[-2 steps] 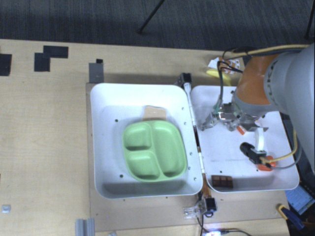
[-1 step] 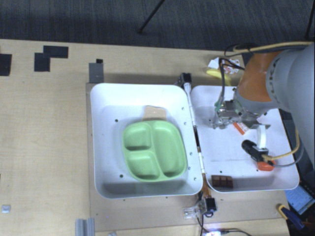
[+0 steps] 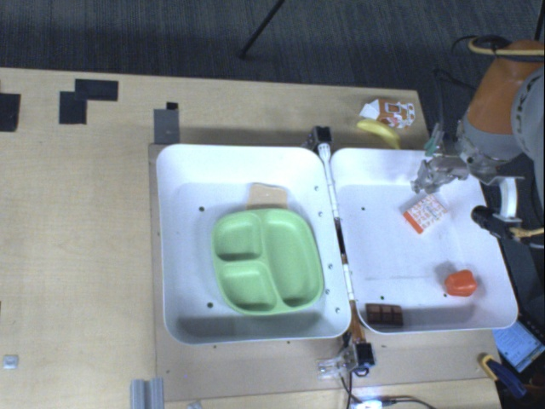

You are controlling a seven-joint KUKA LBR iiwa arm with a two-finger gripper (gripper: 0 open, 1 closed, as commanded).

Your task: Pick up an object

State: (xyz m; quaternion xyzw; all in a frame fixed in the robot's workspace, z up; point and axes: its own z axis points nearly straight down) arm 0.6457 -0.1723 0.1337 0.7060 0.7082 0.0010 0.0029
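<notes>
The pale wooden bench (image 3: pixel 77 254) carries two shallow white plastic bins side by side. The left bin (image 3: pixel 183 237) holds a light green divided tray (image 3: pixel 266 261) with three smooth, rounded compartments; a tan rectangular piece (image 3: pixel 267 195) pokes out from behind the tray's far edge. The right bin (image 3: pixel 383 254) is where the grey arm with its orange band (image 3: pixel 502 100) reaches in from the right. Its metal gripper (image 3: pixel 434 177) hangs over the far right part of that bin, just above a small flat orange-and-white packet (image 3: pixel 424 214). I cannot tell how far apart its fingers stand, nor whether they touch the packet. Nearer, by the right wall, sits a small rounded orange object (image 3: pixel 461 284). A dark brown segmented block (image 3: pixel 383 315) lies against the bin's near wall.
</notes>
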